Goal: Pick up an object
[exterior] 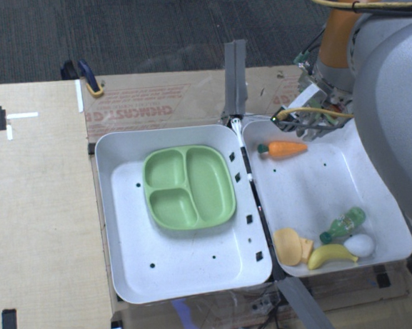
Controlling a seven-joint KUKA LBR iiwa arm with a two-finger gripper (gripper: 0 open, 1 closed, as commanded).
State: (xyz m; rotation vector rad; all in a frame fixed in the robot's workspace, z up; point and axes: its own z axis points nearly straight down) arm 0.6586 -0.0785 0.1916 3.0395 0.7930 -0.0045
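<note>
Gripper position: the gripper (299,120) hangs at the far edge of the right bin (380,188), just above and beside the carrot (283,148).
Finger state: cannot be told; cables and wrist hardware clutter that area.
Target location: the carrot, judged the likeliest pick, lies on its side on the right bin floor near the far-left corner, green stalk end toward the divider.
Target handling: looks like a light, rigid plastic toy with a smooth tapered body; likely to roll or squirt out if pinched near the tip.
Hold point: across the thick middle, fingers square to the long axis.
Other items, right bin: a banana (330,256), a white egg (359,245), a green bottle (344,224) and a yellow-orange piece (292,246) are clustered at the near edge, well apart from the carrot.
Left bin: the left bin (128,260) holds a green divided plate (189,187).
Obstructions: the bin wall and centre divider (245,164) stand close to the carrot, limiting approach from that side.
Support: both bins rest on the counter (40,232).
</note>
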